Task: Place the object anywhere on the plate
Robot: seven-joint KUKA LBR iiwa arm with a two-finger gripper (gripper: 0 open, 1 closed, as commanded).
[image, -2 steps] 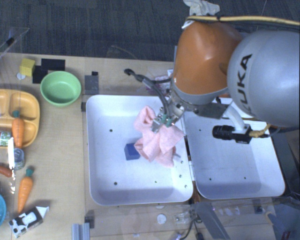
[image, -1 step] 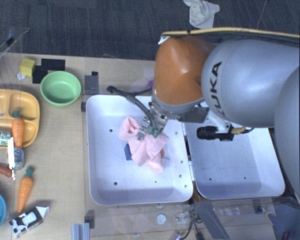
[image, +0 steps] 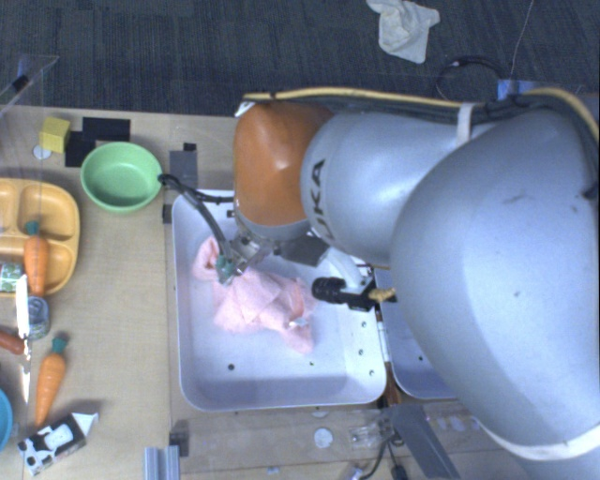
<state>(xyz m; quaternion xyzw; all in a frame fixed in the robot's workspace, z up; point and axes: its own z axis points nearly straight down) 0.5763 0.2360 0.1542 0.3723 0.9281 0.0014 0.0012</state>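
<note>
Left white bin: gripper at pink cloth (grip state unclear)

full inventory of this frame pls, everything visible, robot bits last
cloth: 1, pink, crumpled in the left bin
left bin: 1, white, bench centre
right bin: 1, white, mostly hidden under the arm
bowl: 1, green, bench, left of the bins
divided plate: 1, yellow, bench's left edge
toy carrots: 2, orange, one on the plate, one on the bench nearer the camera
yellow block: 1, yellow, far left corner
black block: 1, black, beside the yellow one
carton: 1, cow print, near left corner
rag: 1, white, dark floor beyond the bench
arm: 1, grey with orange band, over the left bin
</note>
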